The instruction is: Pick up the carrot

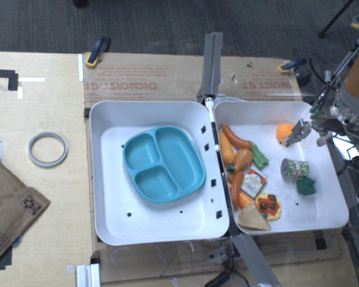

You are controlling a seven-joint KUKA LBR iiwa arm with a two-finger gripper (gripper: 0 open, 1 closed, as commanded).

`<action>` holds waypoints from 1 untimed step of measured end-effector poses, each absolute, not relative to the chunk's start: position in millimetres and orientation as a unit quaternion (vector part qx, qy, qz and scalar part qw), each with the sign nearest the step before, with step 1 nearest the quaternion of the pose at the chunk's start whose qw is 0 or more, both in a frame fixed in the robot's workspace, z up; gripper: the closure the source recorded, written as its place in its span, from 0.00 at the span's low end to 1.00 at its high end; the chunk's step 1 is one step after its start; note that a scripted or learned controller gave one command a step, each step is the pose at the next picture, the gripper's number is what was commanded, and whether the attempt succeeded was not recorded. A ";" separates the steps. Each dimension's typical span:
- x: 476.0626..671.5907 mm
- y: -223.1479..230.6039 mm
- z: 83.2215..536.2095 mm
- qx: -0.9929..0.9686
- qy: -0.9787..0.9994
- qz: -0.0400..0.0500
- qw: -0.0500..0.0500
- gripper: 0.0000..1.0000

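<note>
The carrot [237,188] is a slim orange stick lying along the left side of the right bin [335,214]. A red and white packet [252,184] partly covers it, among other crowded toy foods. My gripper [309,136] hangs over the bin's upper right area, well to the right of the carrot and beside an orange ball [283,131]. Its fingers are spread open with nothing between them.
Around the carrot lie a red sausage [237,138], a tan pear-like piece [243,158], a green vegetable [259,155] and a pizza slice [263,210]. A green can [295,169] and a dark green piece [306,186] sit further right. The left bin [107,220] holds a blue divided plate [163,163].
</note>
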State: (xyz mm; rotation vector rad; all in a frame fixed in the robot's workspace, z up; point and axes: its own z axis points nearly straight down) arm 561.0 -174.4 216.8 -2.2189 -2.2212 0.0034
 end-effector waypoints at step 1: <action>614.2 -214.0 135.4 -0.723 -0.691 0.001 0.000 0.00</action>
